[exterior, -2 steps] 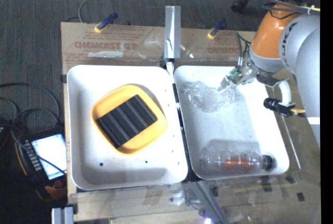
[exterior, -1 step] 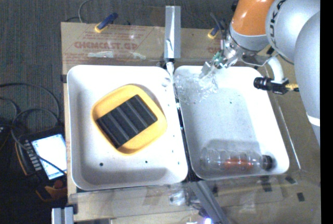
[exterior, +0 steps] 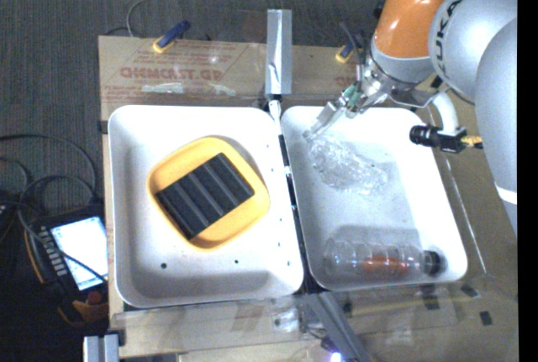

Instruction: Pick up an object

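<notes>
Camera view, from above the bench. Landmark: the right bin [exterior: 445,209].

The arm [exterior: 458,24], grey with an orange band, comes in over the bin's far right corner. Its gripper [exterior: 349,100] hangs above the far rim, tilted down toward the bin's far left corner. Whether it is spread or pressed together, I cannot tell; nothing is seen pinched in it.

Inside the bin, toward the far left, lies a crumpled clear plastic wrapper [exterior: 346,165], just below the gripper. Along the near wall lies a clear bottle [exterior: 382,259] on its side, dark cap [exterior: 433,261] toward the right.

Left of the bin, touching it, sits the left bin [exterior: 134,268]. In it rests a yellow tray with a black ridged insert [exterior: 208,192], turned at a slant.
</notes>
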